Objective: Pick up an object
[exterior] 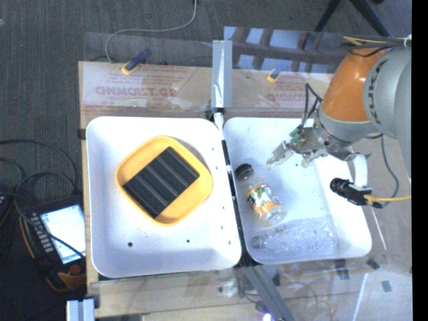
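In the right bin (348, 243) lie a small orange and green printed can (263, 202), a black round cap (243, 172) near the bin's left wall, and a clear crinkled plastic bottle (297, 235) along the front. My gripper (293, 150) hangs over the upper middle of the right bin, up and to the right of the can. Its fingers (277, 158) point left and down, spread apart with nothing between them. The left bin (107, 246) holds a yellow dish with a black ribbed block (162, 180).
A metal divider post (221, 72) stands at the back between the bins. A black cable plug with a yellow lead (349, 188) hangs from the arm over the right bin's right side. Cardboard (154, 89) lies behind the bins. A handheld screen (57, 229) sits left of the bench.
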Motion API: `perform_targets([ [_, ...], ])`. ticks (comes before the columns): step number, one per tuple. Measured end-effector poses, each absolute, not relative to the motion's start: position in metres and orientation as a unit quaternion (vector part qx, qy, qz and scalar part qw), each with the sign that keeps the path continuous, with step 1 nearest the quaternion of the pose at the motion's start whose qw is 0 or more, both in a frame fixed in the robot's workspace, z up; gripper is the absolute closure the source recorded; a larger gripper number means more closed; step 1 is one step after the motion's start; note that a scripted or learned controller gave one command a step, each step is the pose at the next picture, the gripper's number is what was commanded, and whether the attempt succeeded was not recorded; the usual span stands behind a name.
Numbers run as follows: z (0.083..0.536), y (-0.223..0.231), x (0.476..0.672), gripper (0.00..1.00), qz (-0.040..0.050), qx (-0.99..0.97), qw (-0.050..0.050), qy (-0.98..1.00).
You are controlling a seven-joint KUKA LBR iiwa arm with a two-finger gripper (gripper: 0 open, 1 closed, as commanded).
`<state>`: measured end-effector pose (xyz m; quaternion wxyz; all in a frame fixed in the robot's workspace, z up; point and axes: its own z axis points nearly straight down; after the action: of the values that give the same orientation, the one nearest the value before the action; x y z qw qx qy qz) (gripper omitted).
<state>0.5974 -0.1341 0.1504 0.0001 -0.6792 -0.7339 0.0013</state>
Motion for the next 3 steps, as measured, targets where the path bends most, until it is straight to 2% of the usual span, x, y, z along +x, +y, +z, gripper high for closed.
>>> perform_targets([
  [1, 0.092, -0.109, 0.558, 0.0, -0.0018, -0.637, -0.011, -0.771],
  [2, 0.091, -0.14, 0.603, 0.0, -0.0048, -0.615, -0.007, -0.789],
  [3, 0.092, -0.108, 0.542, 0.0, -0.0031, -0.643, -0.01, -0.766],
])
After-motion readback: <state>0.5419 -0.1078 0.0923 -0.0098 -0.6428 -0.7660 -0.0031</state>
